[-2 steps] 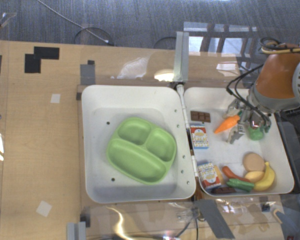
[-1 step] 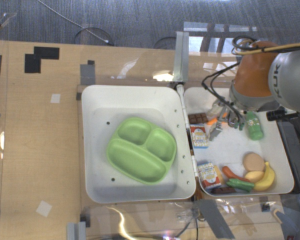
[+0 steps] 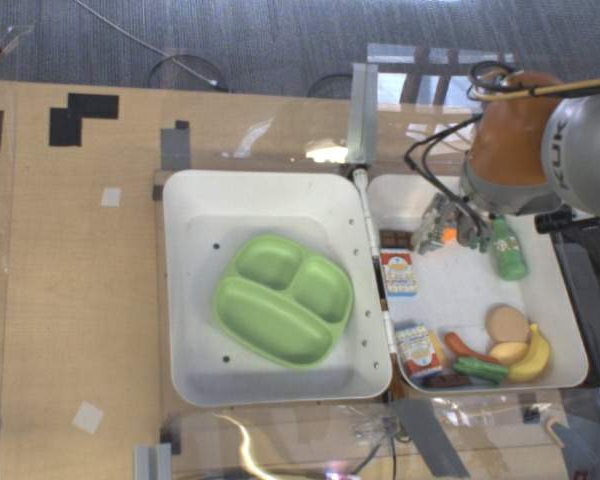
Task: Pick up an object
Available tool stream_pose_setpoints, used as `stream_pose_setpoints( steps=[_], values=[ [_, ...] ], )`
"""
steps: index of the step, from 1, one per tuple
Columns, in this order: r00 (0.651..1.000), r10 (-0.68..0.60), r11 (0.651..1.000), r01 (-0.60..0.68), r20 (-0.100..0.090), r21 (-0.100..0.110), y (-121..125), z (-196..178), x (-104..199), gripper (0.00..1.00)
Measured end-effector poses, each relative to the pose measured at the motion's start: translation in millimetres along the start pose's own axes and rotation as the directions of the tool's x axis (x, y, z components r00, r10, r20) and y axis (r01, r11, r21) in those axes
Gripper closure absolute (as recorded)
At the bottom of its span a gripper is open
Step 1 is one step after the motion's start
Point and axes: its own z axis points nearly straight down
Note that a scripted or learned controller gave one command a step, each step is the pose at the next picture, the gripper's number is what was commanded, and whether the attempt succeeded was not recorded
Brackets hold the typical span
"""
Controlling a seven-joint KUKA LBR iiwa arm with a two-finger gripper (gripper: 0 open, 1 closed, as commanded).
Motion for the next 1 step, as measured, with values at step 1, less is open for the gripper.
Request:
stream_pose_setpoints(
  steps=[1],
  values=[
    [0.997, 0.076, 0.997, -0.076, -0.006, -0.005, 16.2, -174.7, -5.2, 1.0]
  ],
)
